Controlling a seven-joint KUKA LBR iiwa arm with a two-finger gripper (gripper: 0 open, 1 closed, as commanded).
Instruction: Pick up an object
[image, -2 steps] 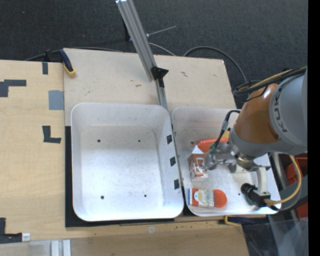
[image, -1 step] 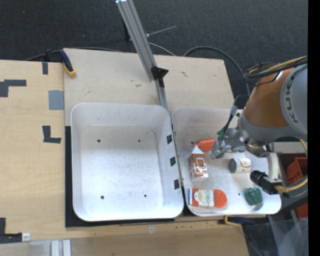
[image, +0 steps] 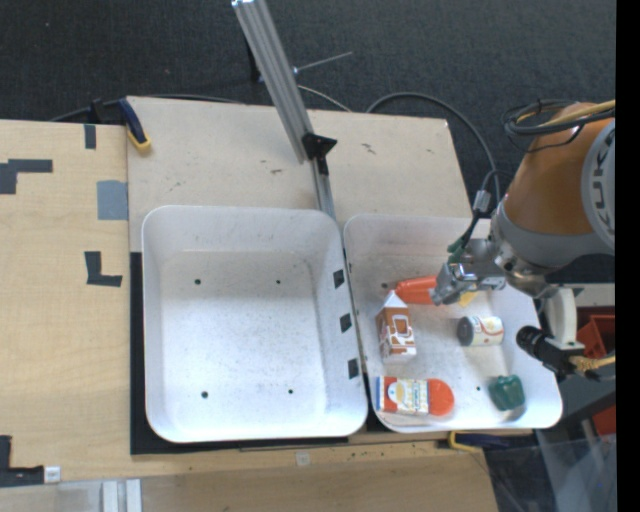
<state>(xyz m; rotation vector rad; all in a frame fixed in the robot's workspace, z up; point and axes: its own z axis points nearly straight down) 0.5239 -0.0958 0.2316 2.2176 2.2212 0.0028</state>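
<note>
The pincer (image: 452, 283) hangs low in the right bin (image: 400, 235), near its back wall, right at the orange piece (image: 414, 291), likely its target; I cannot tell its state.

Seen from above, the pincer (image: 452, 284) hangs over the right bin (image: 420, 235), just beside an orange object (image: 414, 291), with a small carton (image: 396, 333), can (image: 482, 330) and green item (image: 505, 392) nearby.
</note>
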